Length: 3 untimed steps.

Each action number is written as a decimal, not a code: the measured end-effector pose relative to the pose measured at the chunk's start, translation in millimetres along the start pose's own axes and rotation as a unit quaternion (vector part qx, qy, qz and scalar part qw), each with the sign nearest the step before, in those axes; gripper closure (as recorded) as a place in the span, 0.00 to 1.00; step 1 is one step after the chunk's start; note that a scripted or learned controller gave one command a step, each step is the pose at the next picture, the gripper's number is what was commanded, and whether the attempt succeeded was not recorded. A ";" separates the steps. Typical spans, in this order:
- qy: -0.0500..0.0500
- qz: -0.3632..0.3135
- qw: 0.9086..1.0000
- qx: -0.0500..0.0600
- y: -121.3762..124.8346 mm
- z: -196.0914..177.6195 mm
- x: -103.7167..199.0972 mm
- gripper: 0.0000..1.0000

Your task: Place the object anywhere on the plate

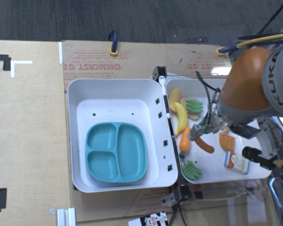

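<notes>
The teal plate (pixel 117 152), with its three compartments, lies in the left bin (pixel 80 126), at lower centre of the frame, bare and ready to receive something. All the toy food sits in the right bin (pixel 212 171), so the arm has gone there to pick.

The gripper (pixel 201 130) is low over the middle of that bin, at centre right of the frame, its tip beside the upper left end of a red sausage (pixel 203 145) and close to the orange carrot (pixel 184 139). Judging by that position, the sausage is the likely target, though the carrot is near enough to be the one meant. Whether the fingers are spread or closed I cannot tell; they are too small and dark against the clutter, and nothing is plainly seen between them.

The sausage lies flat, its long axis slanting from upper left to lower right. The carrot lies nearly upright in the frame, leaning slightly, against the bin's left wall just below the yellow banana (pixel 180 117). Further off are two green leafy pieces (pixel 194 106) (pixel 192 170), an orange slice-shaped piece (pixel 227 141) and a small carton (pixel 237 162).
</notes>
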State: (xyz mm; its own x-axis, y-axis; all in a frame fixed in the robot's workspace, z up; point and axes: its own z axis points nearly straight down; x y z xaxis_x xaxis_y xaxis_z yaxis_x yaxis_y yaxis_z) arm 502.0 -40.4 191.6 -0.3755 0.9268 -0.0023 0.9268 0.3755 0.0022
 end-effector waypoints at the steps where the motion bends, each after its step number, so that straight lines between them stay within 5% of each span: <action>1: -0.001 0.294 0.956 0.001 5.5 -96.5 72.6 1.00; 2: -0.001 0.481 0.877 0.005 26.4 -57.4 129.8 1.00; 3: -0.002 0.583 0.813 0.005 49.6 -24.9 188.7 1.00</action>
State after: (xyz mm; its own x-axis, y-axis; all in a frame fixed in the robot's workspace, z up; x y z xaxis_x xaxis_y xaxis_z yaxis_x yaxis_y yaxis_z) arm 477.1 153.2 216.2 0.7576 0.6527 -0.0082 0.6527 -0.7576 -0.0032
